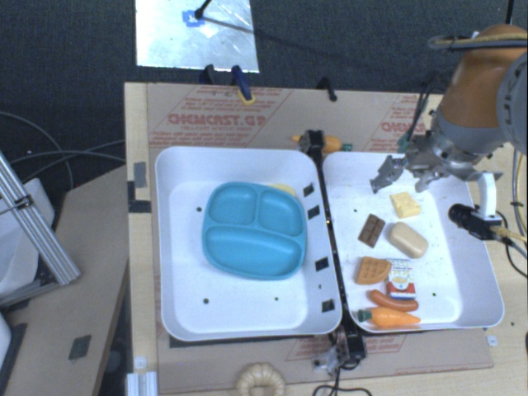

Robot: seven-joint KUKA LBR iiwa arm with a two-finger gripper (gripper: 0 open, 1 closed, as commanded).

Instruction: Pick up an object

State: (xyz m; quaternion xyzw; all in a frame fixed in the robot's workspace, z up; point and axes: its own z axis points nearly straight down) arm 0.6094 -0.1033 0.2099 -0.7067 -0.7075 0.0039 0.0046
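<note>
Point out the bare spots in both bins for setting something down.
Left bin: bare strips around the blue tray, widest along the front. Right bin: bare right side and back-left corner near the tool. Crowded: the food cluster, from cheese to carrot.

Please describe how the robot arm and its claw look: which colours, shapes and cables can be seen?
The arm is grey with a rounded orange band above the wrist. The claw is grey metal with two slim fingers. A thin dark cable arches over the orange part, and a black cylindrical piece juts out below the wrist.
</note>
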